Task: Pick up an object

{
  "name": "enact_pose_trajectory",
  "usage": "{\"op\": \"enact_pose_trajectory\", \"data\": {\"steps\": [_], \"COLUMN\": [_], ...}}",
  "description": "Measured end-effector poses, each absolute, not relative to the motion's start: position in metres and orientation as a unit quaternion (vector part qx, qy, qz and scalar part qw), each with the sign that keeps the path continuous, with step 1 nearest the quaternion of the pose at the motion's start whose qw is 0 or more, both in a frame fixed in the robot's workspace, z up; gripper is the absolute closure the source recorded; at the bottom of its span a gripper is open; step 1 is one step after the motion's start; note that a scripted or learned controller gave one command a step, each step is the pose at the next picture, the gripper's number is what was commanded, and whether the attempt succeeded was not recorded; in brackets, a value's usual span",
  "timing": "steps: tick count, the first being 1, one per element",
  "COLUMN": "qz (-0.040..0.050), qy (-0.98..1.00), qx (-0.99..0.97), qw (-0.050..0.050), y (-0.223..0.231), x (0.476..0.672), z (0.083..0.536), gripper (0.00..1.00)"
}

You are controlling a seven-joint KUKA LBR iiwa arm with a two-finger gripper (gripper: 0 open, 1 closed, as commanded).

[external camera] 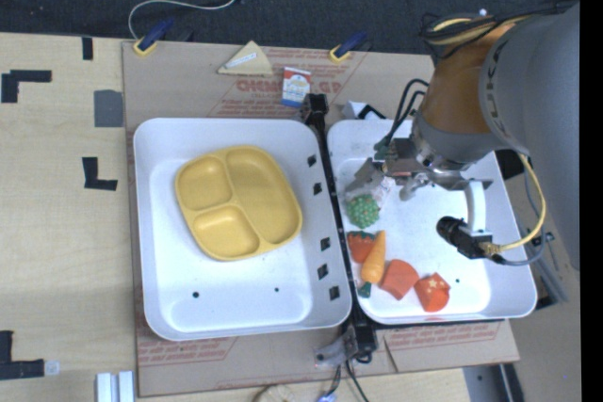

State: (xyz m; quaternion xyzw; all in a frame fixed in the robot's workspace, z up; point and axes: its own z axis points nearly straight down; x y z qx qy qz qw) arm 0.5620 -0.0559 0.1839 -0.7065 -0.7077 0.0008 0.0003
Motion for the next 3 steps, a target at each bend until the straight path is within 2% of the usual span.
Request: {"op": "enact_pose_trajectory", "data": {"steps": [1, 2, 3], "qz": [-0.0001, 0.0004, 0.0002], "qy": [-0.707, -0.708, -0.708], "qx": [-0.707, -0.706, -0.707], "qw": [0.000, -0.001, -0.001], "y": [-0.096, -0.122, -0.115], "x": [0.547, 0.665, 0.620], "z": [0.086, 0.103, 0.086], "gripper": [0.00, 0.00, 0.00]}}
